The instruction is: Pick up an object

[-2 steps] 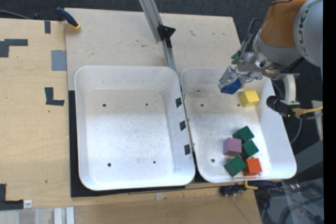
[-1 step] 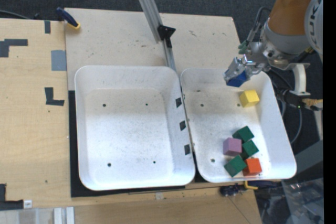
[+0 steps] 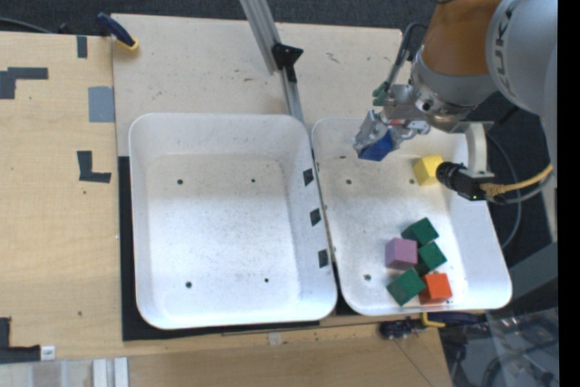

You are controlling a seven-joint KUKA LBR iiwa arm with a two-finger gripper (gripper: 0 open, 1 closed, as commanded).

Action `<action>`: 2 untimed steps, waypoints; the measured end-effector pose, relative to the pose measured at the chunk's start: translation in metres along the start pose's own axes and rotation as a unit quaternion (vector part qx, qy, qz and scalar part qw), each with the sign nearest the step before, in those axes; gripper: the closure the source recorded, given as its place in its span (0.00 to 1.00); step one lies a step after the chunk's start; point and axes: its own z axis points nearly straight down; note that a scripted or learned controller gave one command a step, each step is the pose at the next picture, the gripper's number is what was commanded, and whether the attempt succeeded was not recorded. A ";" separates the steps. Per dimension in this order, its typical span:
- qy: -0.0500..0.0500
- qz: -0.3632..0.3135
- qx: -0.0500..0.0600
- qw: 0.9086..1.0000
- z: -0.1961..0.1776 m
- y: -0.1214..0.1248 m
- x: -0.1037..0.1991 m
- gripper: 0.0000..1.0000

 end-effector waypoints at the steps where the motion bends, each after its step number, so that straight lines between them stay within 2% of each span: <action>1: 0.001 -0.001 0.000 1.000 -0.004 -0.003 0.057 1.00; 2: 0.000 -0.001 0.001 1.000 0.011 -0.004 0.118 1.00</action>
